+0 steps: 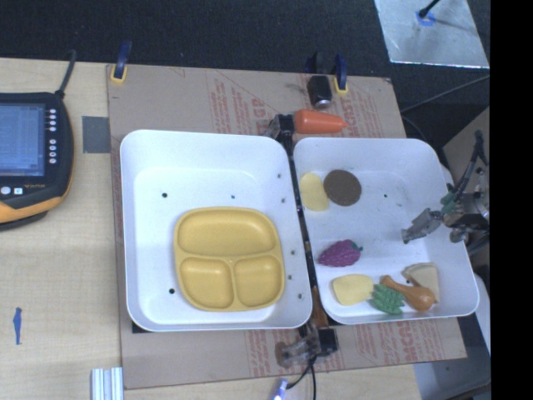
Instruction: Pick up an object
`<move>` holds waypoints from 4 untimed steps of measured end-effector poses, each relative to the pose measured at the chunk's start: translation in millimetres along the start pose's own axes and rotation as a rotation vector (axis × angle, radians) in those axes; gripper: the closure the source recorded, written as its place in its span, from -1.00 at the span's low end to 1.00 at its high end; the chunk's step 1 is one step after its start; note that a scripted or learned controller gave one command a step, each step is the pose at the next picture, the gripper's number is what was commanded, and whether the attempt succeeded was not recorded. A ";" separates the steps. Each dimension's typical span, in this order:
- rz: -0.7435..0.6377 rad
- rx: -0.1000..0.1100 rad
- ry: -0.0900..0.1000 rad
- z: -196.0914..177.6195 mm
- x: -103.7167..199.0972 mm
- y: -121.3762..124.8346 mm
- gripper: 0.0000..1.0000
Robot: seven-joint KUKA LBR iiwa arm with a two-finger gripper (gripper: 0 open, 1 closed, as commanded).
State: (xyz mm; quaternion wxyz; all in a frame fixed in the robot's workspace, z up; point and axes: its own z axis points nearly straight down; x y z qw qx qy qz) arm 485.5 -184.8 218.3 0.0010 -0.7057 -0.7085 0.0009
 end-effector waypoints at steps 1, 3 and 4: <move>-0.003 0.004 0.001 111.9 47.8 64.3 -1.00; -0.001 -0.001 0.001 125.8 67.0 171.7 -1.00; 0.000 0.001 0.001 126.0 88.0 171.4 -1.00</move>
